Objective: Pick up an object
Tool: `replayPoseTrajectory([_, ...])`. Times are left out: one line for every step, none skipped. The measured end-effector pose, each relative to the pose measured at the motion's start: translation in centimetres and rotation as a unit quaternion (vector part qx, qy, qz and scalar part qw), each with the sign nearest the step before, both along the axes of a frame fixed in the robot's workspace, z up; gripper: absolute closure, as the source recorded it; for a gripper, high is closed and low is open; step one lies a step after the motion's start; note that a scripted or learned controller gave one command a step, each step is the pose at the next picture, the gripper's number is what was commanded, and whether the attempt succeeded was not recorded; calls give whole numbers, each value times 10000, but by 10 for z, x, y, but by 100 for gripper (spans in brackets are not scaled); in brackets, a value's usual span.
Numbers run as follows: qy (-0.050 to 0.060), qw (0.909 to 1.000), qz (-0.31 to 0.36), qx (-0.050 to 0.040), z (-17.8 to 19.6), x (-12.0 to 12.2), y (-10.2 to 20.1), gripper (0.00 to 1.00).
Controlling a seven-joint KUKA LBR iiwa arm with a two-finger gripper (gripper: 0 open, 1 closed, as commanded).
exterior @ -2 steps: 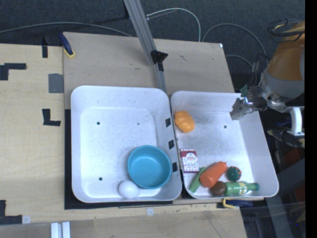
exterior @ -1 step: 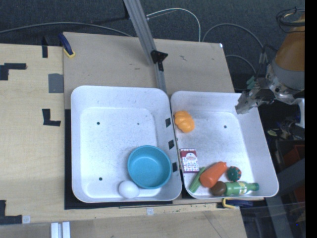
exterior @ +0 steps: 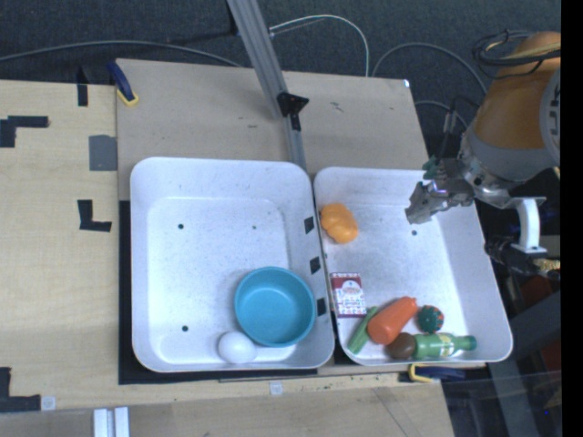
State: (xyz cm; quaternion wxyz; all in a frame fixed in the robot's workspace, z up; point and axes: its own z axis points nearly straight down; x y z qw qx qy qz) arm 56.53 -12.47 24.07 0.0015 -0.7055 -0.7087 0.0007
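While the arm reaches in from the right, nearest me along the front of the right bin lie a green bottle, a carrot, a small red and green ball and a red carton, with a blue bowl and white ball in the left bin. Farther back, an orange fruit sits alone, and the gripper hangs over the right bin's far corner, well apart from everything; I cannot tell how the fingers stand.
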Motion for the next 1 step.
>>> replayPoseTrajectory([-5,10000,13,7,7,-11,56,100])
